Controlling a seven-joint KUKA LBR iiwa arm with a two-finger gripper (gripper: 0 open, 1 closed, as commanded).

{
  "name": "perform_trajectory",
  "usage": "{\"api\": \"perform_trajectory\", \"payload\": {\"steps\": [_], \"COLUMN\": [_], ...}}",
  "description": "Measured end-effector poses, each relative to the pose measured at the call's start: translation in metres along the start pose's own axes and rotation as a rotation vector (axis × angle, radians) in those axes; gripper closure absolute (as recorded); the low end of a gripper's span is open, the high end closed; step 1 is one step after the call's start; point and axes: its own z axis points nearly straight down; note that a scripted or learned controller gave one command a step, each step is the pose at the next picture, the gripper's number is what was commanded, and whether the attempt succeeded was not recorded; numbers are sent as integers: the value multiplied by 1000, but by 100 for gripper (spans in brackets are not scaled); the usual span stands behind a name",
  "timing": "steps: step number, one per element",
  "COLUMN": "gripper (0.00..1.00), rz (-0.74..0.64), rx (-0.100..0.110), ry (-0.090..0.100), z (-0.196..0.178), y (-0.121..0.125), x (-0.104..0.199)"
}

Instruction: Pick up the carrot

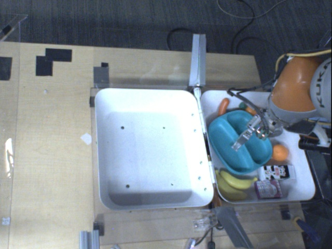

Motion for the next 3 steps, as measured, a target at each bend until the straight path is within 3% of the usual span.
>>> {"api": "perform_trajectory", "payload": {"steps": [1,2,3], "gripper": [0,0,0], "rz": [-261,-242,-220], "rx": [11,7,15], "ry": [11,5,24], "z": [-121,-16,8], "y": [-10,-3,0], "x": [-29,-69,-93]}}
